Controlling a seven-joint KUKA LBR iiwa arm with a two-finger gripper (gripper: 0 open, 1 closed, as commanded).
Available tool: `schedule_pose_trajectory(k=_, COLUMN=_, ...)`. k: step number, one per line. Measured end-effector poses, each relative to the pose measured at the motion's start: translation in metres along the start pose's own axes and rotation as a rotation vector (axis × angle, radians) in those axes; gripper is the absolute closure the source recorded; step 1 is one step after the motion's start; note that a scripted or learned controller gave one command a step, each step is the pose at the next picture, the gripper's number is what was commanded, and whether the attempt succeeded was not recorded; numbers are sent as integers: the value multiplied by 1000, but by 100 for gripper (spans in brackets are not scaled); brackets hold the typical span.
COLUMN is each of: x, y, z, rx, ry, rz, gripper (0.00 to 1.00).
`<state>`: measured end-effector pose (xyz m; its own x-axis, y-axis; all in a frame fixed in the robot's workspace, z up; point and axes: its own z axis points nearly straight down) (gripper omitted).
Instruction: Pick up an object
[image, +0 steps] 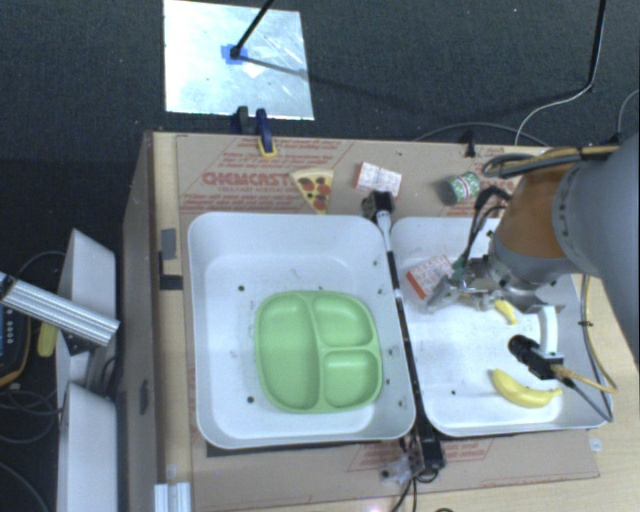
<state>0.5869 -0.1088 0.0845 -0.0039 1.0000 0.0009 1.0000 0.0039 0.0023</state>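
— From the left: the green plate (318, 352) lies in the left bin (215, 260), well apart from our gripper. Which step are we on?

— The approach, we judge. In the right bin (440, 405) the red-and-white packet (430, 271) lies by the dividing wall, and the gripper (443, 296) hangs low just beside it. We cannot tell how wide the jaws stand, and we see nothing held.

— So what next?

— We need to centre over the packet and close. The wall beside it leaves us little room.

— Anything else around?

— A small yellow piece (506, 312) lies near the wrist, and a banana (524, 392) lies toward the front right. Both are apart from the packet.
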Motion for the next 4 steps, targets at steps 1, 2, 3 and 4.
schedule_pose_trajectory(k=1, x=18, y=71, z=-24, rx=-2, ry=-1, rz=-1, gripper=0)
schedule_pose_trajectory(k=2, x=-2, y=32, z=-38, rx=0, ry=-2, rz=2, gripper=0)
schedule_pose_trajectory(k=3, x=-39, y=86, z=-7, rx=-12, ry=-3, rz=0, gripper=0)
schedule_pose_trajectory(k=4, x=-23, y=61, z=-8, rx=-18, ry=-6, rz=2, gripper=0)
